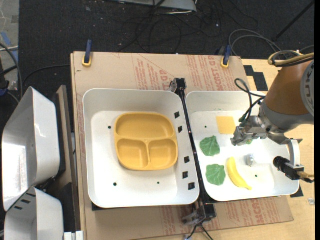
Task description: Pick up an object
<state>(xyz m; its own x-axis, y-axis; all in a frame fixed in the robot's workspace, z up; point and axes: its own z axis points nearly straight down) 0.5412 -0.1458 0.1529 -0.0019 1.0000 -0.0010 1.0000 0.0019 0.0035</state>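
Cardboard-brown, the table (150, 66) carries two shallow white bins side by side. Left bin (100, 134) holds a yellow divided tray (146, 140) lying flat near its centre, three compartments facing up. Right bin (210, 101) sits touching the left one along a black seam.

Grey with an orange band, the arm (292, 96) reaches in from three o'clock and hangs over the right bin's three o'clock side. Its jaws (242, 137) point toward nine o'clock, above the bin floor; whether they are spread or closed cannot be told, and nothing shows between them.

Within the right bin, a yellow banana (237, 173) lies at six o'clock of the jaws, tilted. At its nine o'clock, just beside it, rests one green leaf (215, 174); a second green leaf (210, 146) lies at twelve o'clock of the first, apart from it. A flat yellow square (225, 125) lies at one o'clock of that upper leaf, near the jaws. A small grey object (249, 159), too small to identify, sits just at one o'clock of the banana.
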